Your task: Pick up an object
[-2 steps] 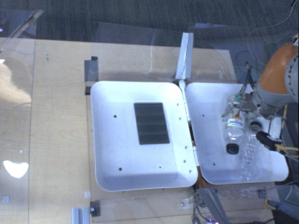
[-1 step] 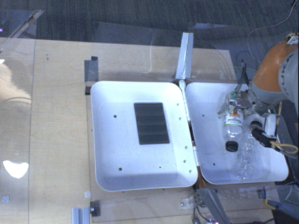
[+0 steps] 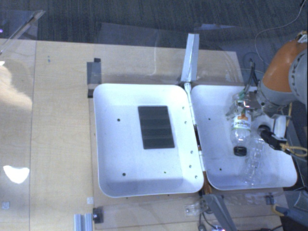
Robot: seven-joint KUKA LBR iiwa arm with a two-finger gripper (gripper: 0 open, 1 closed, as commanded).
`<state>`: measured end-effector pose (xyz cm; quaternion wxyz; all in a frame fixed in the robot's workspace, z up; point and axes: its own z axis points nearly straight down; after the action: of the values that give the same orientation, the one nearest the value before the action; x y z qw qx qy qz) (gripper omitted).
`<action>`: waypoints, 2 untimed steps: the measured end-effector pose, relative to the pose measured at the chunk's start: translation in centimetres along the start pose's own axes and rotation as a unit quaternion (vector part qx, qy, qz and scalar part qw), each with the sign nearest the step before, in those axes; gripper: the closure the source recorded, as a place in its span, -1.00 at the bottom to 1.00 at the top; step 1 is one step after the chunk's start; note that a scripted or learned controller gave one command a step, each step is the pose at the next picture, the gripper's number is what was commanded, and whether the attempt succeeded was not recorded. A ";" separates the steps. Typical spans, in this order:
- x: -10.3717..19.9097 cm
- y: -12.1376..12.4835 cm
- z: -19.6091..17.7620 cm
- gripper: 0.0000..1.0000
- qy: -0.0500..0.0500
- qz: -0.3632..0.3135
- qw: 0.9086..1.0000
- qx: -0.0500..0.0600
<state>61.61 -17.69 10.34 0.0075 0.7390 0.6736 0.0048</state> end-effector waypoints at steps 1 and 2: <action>1.0 1.7 -9.7 1.00 0.001 0.031 1.000 0.005; 7.8 4.7 -7.1 1.00 0.000 0.116 0.993 0.010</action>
<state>66.87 -10.36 17.51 -0.0004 0.8120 0.5836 -0.0006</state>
